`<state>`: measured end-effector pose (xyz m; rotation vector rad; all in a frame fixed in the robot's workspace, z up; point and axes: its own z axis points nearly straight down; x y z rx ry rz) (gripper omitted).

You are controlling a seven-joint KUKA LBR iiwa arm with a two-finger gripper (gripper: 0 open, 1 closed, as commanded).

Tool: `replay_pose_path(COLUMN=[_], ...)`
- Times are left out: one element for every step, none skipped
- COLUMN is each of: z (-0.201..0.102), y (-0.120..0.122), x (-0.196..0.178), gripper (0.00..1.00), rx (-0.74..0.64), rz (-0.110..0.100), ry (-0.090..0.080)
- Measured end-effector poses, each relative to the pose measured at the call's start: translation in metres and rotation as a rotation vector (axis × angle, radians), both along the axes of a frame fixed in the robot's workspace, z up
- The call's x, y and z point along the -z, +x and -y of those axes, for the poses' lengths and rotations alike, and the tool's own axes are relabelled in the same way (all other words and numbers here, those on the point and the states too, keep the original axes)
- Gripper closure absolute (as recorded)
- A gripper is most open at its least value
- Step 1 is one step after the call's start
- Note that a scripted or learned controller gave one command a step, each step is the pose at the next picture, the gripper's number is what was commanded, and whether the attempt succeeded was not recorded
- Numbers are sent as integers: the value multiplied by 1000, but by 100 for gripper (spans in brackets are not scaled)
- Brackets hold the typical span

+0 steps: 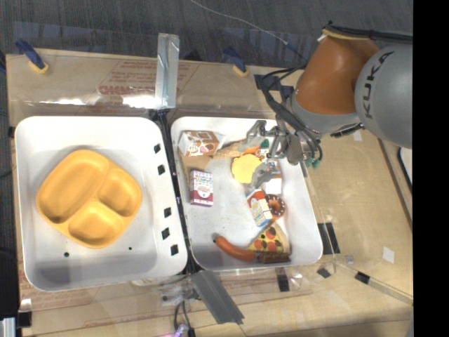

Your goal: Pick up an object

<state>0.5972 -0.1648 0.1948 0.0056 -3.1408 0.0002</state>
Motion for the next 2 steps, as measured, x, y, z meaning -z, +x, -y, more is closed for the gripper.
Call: replay_pose_path(z=[32,44], y=[-8,-41], x=[102,102], gripper=[0,0], rx=[-164,-190], rz=[0,3], ry=[0,1])
